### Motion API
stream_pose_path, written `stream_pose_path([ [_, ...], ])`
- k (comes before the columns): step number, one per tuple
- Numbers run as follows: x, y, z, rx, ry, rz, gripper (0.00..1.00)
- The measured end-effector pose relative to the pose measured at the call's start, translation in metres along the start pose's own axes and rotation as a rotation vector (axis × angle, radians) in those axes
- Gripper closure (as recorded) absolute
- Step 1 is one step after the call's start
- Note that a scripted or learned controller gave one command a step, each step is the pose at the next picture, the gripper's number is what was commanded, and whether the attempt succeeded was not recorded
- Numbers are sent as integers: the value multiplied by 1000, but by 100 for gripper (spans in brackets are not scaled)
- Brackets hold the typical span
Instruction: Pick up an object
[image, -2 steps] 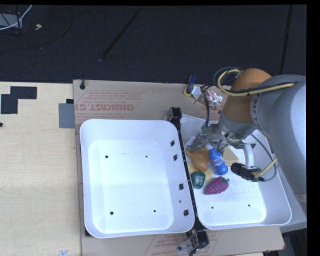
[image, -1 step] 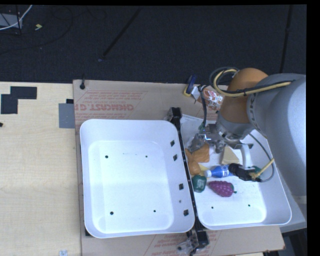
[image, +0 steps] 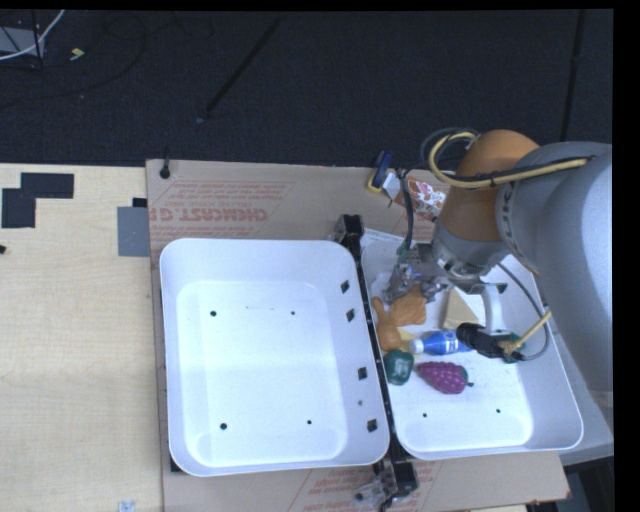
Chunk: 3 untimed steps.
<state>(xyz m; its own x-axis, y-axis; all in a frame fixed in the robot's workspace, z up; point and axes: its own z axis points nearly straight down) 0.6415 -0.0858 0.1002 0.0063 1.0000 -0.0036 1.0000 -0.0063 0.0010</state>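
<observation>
The gripper (image: 412, 283) hovers low over the orange toy (image: 398, 313) at the right bin's (image: 520, 425) left wall; whether the jaws are apart, I cannot tell. The toy looks light and soft; pinching across its narrow middle seems best.

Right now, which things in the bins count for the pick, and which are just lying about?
For the pick:
- gripper, low in the right bin
- orange toy just under it
- blue bottle
- dark green piece
- purple grape bunch
- tan block

Lying about:
- left bin
- cardboard sheet under both bins
- black clips between the bins
</observation>
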Motion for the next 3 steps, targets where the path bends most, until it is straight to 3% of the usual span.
stream_pose_path([
  [1,69,4,-94,-5,6,-13,100],
  [2,95,2,-166,-2,5,-10,100],
  [3,113,1,-151,5,3,-8,100],
])
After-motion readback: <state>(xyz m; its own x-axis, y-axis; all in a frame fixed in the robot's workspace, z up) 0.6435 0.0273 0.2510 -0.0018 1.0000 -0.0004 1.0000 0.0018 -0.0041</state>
